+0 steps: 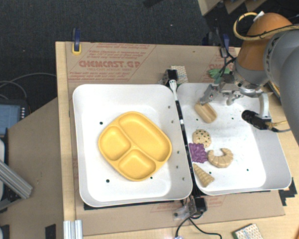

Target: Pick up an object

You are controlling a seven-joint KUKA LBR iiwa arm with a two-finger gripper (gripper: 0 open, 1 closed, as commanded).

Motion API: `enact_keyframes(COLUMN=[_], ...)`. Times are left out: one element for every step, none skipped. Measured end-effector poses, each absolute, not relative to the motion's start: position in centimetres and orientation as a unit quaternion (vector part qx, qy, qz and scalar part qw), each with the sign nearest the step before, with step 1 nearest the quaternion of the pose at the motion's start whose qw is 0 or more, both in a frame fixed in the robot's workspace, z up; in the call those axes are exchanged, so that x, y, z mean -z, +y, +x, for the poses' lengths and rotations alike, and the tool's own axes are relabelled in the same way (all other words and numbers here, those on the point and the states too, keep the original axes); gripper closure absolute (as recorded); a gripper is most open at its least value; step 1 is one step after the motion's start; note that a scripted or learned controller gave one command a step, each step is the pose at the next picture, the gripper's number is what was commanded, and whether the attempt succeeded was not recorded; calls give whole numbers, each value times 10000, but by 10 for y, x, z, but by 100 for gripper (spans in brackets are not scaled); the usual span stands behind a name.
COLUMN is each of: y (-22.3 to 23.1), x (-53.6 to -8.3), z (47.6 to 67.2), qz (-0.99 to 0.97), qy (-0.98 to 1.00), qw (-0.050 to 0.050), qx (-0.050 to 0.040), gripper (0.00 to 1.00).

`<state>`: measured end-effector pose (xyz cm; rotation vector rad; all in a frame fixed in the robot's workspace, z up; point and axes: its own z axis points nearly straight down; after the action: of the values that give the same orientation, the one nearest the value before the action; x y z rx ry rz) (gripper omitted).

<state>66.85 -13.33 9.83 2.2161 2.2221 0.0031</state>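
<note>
My gripper (218,98) hangs over the far part of the right bin (268,158), its two fingers spread apart with nothing between them. A tan bread roll (206,113) lies just below the left finger (205,97), close to it; I cannot tell whether they touch. Nearer the front lie a speckled cookie (201,136), a purple bunch of grapes (198,153), a pale croissant (220,158) and a tan cone-shaped piece (203,175).
The left bin (84,133) holds a yellow divided plate (134,145). A black-and-white divider rail (179,118) runs between the bins. The right half of the right bin is bare white floor. The grey arm with its orange band (261,34) reaches in from the upper right.
</note>
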Motion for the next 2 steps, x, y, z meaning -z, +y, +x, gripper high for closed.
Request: enact_keyframes(y=[-115, -114], x=[-86, -99], z=[667, 669], qz=[7069, 7062], qy=[7073, 7080], qw=[6, 30], qx=[-1, -25], gripper=[0, 100])
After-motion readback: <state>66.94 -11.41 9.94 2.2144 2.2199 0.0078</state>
